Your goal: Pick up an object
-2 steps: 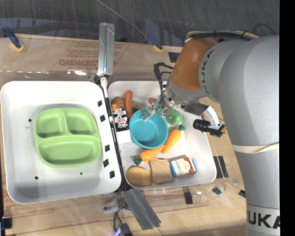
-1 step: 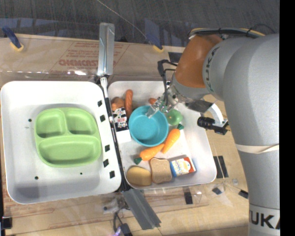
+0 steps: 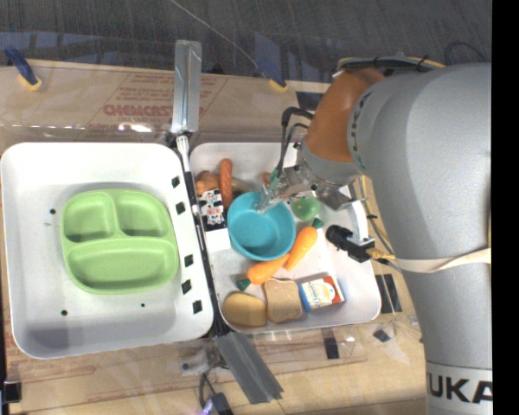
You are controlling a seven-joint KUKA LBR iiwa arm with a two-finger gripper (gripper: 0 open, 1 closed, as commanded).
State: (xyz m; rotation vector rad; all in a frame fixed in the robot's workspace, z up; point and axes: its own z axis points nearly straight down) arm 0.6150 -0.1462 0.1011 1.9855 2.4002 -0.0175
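Over the right white bin [image 3: 363, 305], the grey arm's gripper [image 3: 275, 188] hangs at the far rim of a round blue plastic bowl [image 3: 259, 227]; whether its fingers are spread or closed cannot be told. Against the bowl's near side lies an orange carrot [image 3: 285, 256], with a tan bread slice [image 3: 282, 301], a yellowish potato-like lump [image 3: 244, 309] and a small labelled carton [image 3: 320, 293] along the bin's near edge. Within the left bin [image 3: 26, 258] sits a green divided tray [image 3: 119, 239].

Round blue plastic bowl [image 3: 260, 226], upright with its opening upward, lying among toy foods in the right white bin [image 3: 242, 156].
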